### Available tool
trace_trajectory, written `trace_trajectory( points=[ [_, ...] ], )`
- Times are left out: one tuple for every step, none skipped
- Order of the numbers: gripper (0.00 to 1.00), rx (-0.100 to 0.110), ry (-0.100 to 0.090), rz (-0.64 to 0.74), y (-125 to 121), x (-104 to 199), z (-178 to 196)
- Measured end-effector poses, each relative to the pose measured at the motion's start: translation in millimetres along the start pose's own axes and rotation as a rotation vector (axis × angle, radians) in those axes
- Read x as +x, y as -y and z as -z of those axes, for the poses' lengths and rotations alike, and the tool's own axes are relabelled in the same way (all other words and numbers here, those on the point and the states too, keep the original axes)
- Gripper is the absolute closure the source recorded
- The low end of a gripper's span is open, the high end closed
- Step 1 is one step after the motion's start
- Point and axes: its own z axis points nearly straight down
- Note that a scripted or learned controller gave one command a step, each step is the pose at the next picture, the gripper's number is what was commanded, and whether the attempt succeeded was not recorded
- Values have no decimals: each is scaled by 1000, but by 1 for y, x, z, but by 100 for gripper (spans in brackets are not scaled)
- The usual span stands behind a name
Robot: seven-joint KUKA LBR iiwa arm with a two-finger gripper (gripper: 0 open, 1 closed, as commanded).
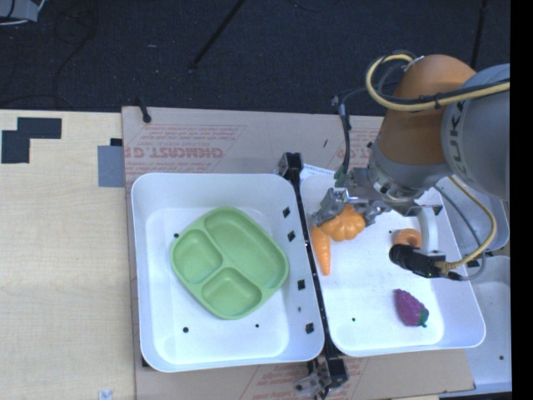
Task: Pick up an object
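We see the gripper [345,208] low over the far left corner of the right bin [366,311], just beside the black rail [298,223] that separates the two bins. Directly beneath it, and touching its metal parts, sits a lumpy orange toy [348,227]. From this slanted view we cannot tell whether the gripper is clamped on the toy or only resting against it, nor how wide it stands. An orange carrot [321,252] lies just beside the toy, along the bin's left wall, its tip pointing toward us. A small orange piece [406,237] lies further right in the same bin, and a purple toy fruit [410,307] lies well apart, near the front right corner.

The left bin [166,340] holds a green divided plate [229,261], set at a tilt to the bin's walls. Both bins rest on a cardboard sheet [208,144] with red print, which lies on a pale wooden counter [58,265] that has a few black and grey patches. Beyond the counter the floor [208,40] is dark, with cables trailing across it. The arm [433,98], grey and orange, comes in from the right.
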Motion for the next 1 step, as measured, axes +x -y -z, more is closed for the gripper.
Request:
trace_trajectory(
  points=[
    [100,-1,0,1,11,49,10]
  ],
)
